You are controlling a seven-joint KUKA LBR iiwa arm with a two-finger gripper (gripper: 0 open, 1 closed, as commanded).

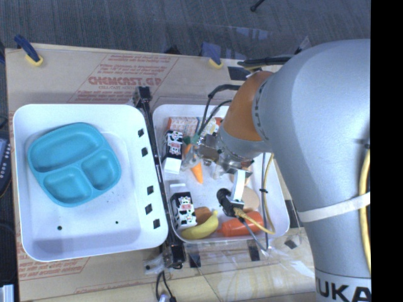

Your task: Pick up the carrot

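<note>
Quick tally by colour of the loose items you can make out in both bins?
Blue: 1, divided plate
Orange: 2, carrot, second carrot-like piece
Yellow: 1, banana
Black-and-white: 2, cow-print cartons
Total: 6; the arm hides others.

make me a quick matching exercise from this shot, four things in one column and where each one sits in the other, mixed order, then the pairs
Things:
1. blue tray
2. banana
3. carrot
4. gripper

Places:
a. right bin, middle, just left of the gripper
b. left bin
c. over the middle of the right bin
d. right bin, near front edge

Pairs: 1-b, 2-d, 3-a, 4-c
</note>
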